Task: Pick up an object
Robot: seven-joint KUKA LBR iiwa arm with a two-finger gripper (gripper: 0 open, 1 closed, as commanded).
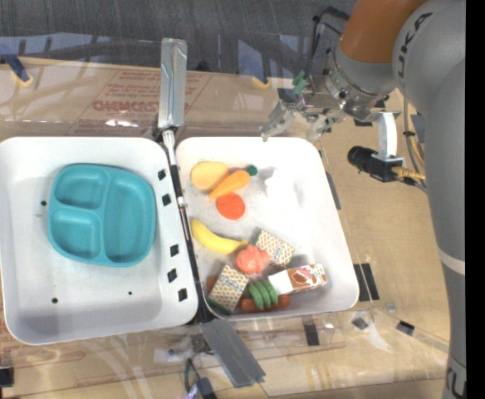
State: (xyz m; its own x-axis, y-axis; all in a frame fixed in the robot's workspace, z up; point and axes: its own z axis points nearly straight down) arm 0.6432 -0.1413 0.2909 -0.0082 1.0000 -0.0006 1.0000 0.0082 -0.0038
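We see the gripper (296,125) in the upper right of the frame, above the far rim of the right bin (330,223); its two fingers (274,123) are spread wide with nothing between them, one tip pointing down-left and the other just right of it; the grey arm (429,81) with its orange band (375,15) rises behind it toward the upper right corner.

Below the gripper, in the upper left part of the right bin, lies a yellow pear (208,174), touching an orange carrot (230,182) with a green tip; just below them sits a red-orange disc (232,207); lower, near the bin's left wall, lies a banana (213,238); the lower end of the bin holds a cluster: a pink fruit (252,260), two patterned blocks (273,247) (228,286), a small carton (299,278), and a green piece (263,293) beside something red; all of these are well apart from the gripper.

The left bin (18,248) fills the left half of the frame and holds a teal divided plate (101,213) in its upper middle; a grey bar (173,81) stands upright in the frame above the seam between the bins; both bins rest on a brown bench (392,248).
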